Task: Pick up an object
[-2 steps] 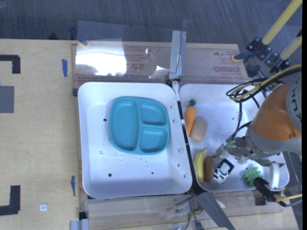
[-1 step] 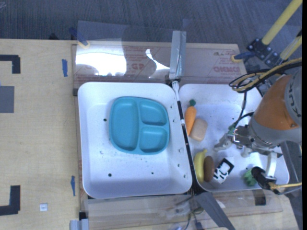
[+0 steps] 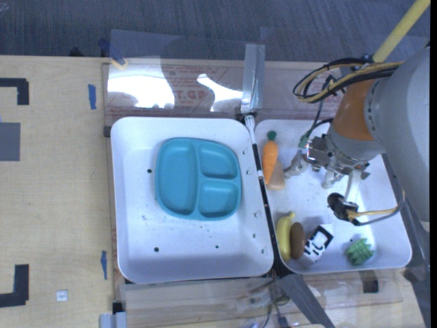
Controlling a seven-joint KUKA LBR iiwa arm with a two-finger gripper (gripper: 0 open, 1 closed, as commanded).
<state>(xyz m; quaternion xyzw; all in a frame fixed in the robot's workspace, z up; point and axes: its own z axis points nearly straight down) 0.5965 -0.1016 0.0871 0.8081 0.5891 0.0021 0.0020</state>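
In the right bin (image 3: 382,183) lie several objects. An orange carrot (image 3: 271,159) with a green top rests along the left wall, with a pale piece at its lower end. A yellow banana (image 3: 284,234) and a brown oval object (image 3: 297,240) lie side by side at the front left. Beside them sit a black-and-white cube (image 3: 316,242) and a green broccoli piece (image 3: 359,251). My gripper (image 3: 316,170) hangs over the bin's middle, right of the carrot and above the cube, with nothing visibly in it.
The left bin (image 3: 130,203) holds a blue divided plate (image 3: 199,178). A metal divider (image 3: 252,87) stands behind the bins. Cables (image 3: 328,80) loop off the wrist, and a black connector with a yellow cable (image 3: 341,207) hangs over the right bin.
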